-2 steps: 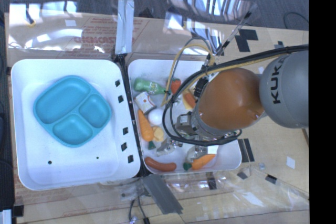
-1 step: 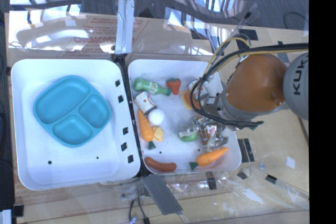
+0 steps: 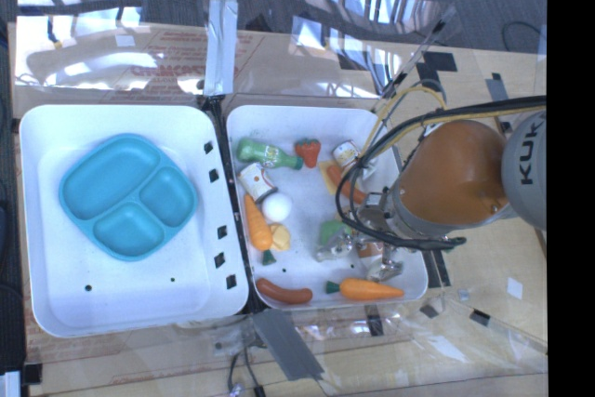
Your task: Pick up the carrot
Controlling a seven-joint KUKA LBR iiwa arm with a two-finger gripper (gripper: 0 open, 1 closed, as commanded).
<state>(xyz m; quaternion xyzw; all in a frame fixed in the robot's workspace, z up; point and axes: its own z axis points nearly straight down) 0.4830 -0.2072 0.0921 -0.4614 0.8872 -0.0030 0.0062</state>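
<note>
Camera view has the gripper (image 3: 364,248) low in the right bin (image 3: 307,116), hanging among toys near its front right corner. How wide the tool stands, I cannot tell; arm and cables cover it. One carrot (image 3: 371,290) lies just in front of it by the front wall, another carrot-like piece (image 3: 257,220) rests along the left wall beside a white egg (image 3: 277,206). Risk, I'd judge: the close clutter and the wall spoil the closure, or a sausage (image 3: 284,294) gets nudged instead.
</note>
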